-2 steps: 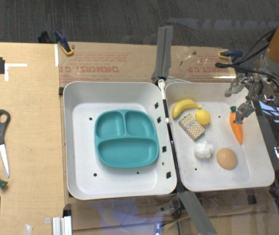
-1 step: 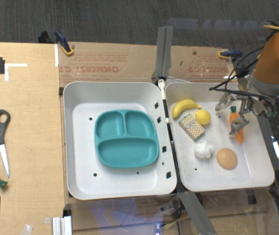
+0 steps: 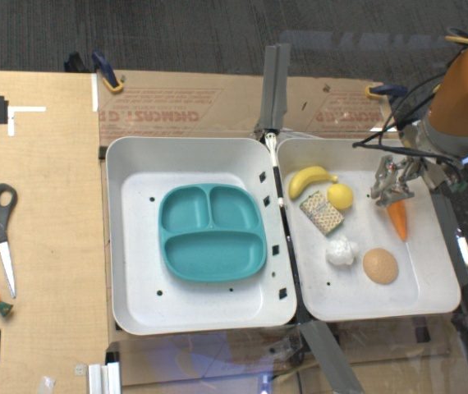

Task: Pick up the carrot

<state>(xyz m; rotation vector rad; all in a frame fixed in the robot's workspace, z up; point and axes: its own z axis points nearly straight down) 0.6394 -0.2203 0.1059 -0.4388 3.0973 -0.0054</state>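
I see the gripper [image 3: 392, 180] at the right bin's [image 3: 431, 302] far right corner, touching the carrot's [image 3: 397, 219] top; its grip I cannot tell.

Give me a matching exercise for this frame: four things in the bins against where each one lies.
Things:
1. divided teal plate
2. banana
3. carrot
4. brown egg

Places:
A. right bin, just below the gripper
B. left bin, middle
C. right bin, near front edge
D. right bin, back left, beside the lemon

Pairs: 1-B, 2-D, 3-A, 4-C
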